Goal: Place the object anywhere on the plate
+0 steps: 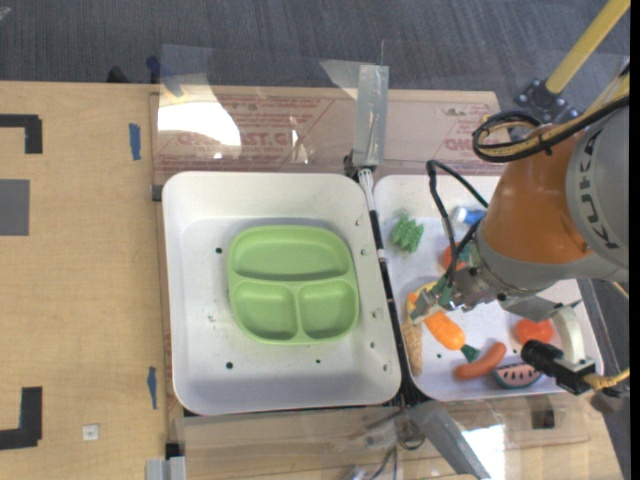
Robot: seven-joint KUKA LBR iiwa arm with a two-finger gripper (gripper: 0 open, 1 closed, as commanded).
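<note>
Green divided plate (293, 284) sits in the bin well left of the pincer (437, 301). Pincer low over an orange carrot toy (446, 330) just beneath it; grip state: cannot tell. Judgement: seat squarely on carrot's middle before lifting.

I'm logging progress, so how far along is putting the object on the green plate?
Nothing looks done yet: the green plate in the left bin has no toy on it. In hand: the gripper is low in the right bin, just above the orange carrot, but I cannot tell whether it has hold of anything. Left to do: secure an object, carry it across the divider and set it on the plate.
</note>
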